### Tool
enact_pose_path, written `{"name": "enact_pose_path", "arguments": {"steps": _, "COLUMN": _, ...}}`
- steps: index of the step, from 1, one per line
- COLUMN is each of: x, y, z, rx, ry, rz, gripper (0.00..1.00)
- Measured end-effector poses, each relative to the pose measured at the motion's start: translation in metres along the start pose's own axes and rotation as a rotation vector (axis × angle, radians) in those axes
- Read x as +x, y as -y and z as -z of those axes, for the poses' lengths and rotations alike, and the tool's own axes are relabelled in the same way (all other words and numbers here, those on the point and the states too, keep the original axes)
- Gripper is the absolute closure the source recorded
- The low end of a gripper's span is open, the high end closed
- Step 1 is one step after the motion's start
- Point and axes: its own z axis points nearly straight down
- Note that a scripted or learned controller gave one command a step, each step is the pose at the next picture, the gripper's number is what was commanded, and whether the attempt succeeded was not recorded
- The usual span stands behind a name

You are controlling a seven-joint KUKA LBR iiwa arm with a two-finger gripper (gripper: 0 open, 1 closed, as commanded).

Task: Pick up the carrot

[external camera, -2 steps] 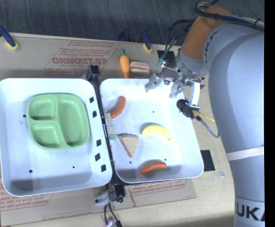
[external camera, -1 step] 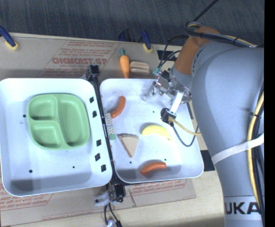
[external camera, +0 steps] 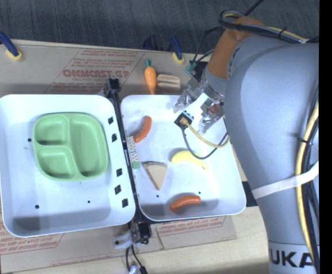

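The carrot (external camera: 150,79), orange with a green top, lies on the cardboard just beyond the far rim of the right bin (external camera: 228,193), outside it. It points along the rim's normal, green end away from the bin. My gripper (external camera: 195,106) hangs over the far right part of the right bin, to the right of the carrot and a little nearer than it, apart from it. A yellow and black cable loops down from the gripper.
A tan bread-like block (external camera: 168,83) lies right beside the carrot. The right bin holds two sausages (external camera: 142,128) (external camera: 185,201), a yellow piece (external camera: 186,157) and a tan wedge (external camera: 156,174). A green divided plate (external camera: 71,145) sits in the left bin (external camera: 11,210).
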Motion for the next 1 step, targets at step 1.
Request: {"name": "enact_pose_path", "arguments": {"steps": 1, "x": 0.0009, "y": 0.0012, "z": 0.0099, "rx": 0.005, "ry": 0.002, "rz": 0.008, "gripper": 1.0}}
